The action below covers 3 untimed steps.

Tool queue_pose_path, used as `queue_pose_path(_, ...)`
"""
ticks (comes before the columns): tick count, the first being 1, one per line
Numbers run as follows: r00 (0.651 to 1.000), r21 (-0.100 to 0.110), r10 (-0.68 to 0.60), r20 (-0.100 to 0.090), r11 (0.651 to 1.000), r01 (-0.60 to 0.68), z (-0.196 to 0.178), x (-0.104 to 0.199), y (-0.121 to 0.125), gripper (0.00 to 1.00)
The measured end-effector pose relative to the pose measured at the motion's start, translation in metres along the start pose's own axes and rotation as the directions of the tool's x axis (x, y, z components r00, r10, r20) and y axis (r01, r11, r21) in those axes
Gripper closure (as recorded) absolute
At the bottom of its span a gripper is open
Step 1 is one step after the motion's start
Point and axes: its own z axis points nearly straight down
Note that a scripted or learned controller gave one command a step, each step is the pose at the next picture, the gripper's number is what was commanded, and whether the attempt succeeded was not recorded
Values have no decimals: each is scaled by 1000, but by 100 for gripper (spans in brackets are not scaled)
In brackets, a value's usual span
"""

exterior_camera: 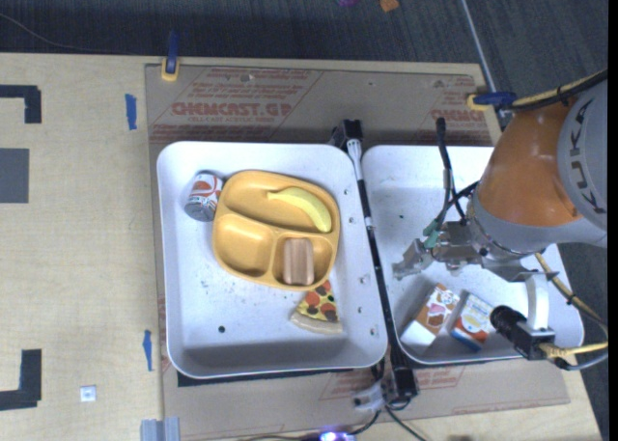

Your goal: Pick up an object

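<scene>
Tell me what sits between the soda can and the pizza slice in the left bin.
In the camera view, the yellow divided plate lies between the can and the pizza slice, carrying a banana and a hot dog.

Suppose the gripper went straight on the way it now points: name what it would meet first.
The gripper seems to point down at the right bin, so probably that bin's bare white floor, just left of the small carton. Depth is unclear from above.

In the left bin, a yellow plastic divided tray [253, 236] lies flat, with a yellow toy banana [302, 206] in its upper compartment and a brown toy sausage [296, 261] in the lower right one. A small red and white can [203, 196] lies on its side against the tray's upper left edge. A toy pizza slice [318, 306] lies just below the tray. In the right bin, two small printed cartons [439, 312] [472, 320] lie side by side near the front wall.
</scene>
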Motion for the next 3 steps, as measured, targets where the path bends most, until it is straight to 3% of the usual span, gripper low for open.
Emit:
queue_pose_path(1, 1000, 2, 0, 0, 1000, 0, 92, -55, 28, 0)
queue_pose_path(2, 1000, 0, 1, 1, 1000, -1, 82, -56, 28, 100)
queue_pose_path(3, 1000, -1, 0, 0, 1000, 0, -27, -13, 64, 100)
